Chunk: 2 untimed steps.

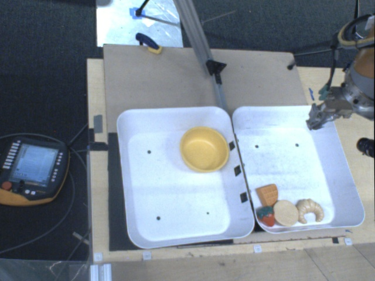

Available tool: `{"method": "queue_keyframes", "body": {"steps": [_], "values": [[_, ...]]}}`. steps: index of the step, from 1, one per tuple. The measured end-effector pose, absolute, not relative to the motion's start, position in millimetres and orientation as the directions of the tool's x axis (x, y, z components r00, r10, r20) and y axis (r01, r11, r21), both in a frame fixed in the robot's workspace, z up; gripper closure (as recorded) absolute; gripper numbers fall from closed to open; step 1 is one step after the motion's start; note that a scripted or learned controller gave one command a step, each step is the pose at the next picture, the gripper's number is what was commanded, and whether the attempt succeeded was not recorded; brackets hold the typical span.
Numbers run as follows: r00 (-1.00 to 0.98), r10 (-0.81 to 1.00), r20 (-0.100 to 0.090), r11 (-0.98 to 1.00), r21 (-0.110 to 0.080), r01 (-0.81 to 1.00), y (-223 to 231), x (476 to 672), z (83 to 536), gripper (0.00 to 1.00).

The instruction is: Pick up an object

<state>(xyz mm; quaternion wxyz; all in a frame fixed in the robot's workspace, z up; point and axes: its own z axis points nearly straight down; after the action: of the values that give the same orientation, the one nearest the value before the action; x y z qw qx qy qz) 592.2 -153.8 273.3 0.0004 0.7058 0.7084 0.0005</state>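
Note:
A yellow bowl (204, 148) sits in the left bin (146, 215), near its far right part. In the near corner of the right bin (293, 139) lie an orange wedge (268, 194), a small red piece (268, 219), a round beige disc (286, 213) and a croissant-shaped piece (310, 209), all close together. My gripper (317, 120) hangs over the far right rim of the right bin, well away from these pieces. Nothing shows between its fingers.
A slanted metal pole (199, 37) with a black clamp rises behind the bins. A teach pendant (30, 170) lies on the floor at the left. A brown board (193, 75) lies under the bins.

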Motion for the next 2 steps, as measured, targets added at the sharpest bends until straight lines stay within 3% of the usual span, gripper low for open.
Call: {"method": "queue_keyframes", "body": {"steps": [1,2], "values": [[-0.005,1.0,0.001,0.005,0.001,1.0,-103.0,593.5,276.1,1.0],[-0.004,1.0,0.001,0.004,0.001,1.0,-56.8,581.4,273.8,1.0]]}}
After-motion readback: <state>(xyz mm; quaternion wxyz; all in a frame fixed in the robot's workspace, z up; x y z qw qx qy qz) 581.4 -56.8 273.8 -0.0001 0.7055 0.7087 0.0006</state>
